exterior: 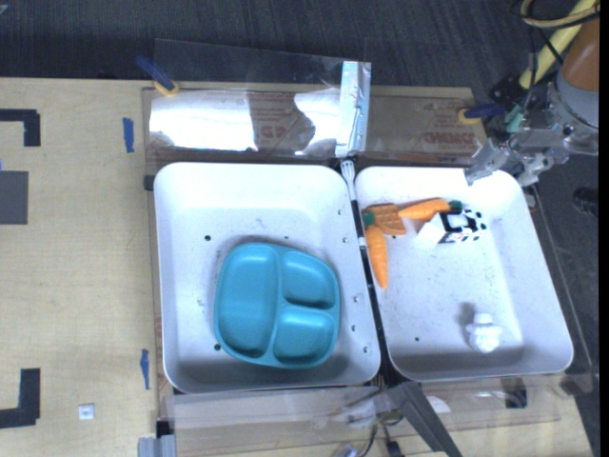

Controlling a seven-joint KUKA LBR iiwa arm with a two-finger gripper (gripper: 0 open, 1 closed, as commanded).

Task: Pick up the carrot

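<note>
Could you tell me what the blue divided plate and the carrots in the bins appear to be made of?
The blue divided plate looks like moulded plastic: uniform colour, soft sheen, rounded compartment walls. The carrots are probably plastic toys, judging by their flat, even orange and smooth surface, though real ones cannot be ruled out at this resolution.

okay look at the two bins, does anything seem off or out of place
Nothing spilled or broken. Mildly odd: the long orange carrot lies jammed against the right white bin's left wall, beside another orange piece and a black-and-white checkered block.

gripper (495,165): over right bin's (533,350) far corner | carrot (378,255): at its left wall | blue plate (278,304): left bin (181,255)
</note>
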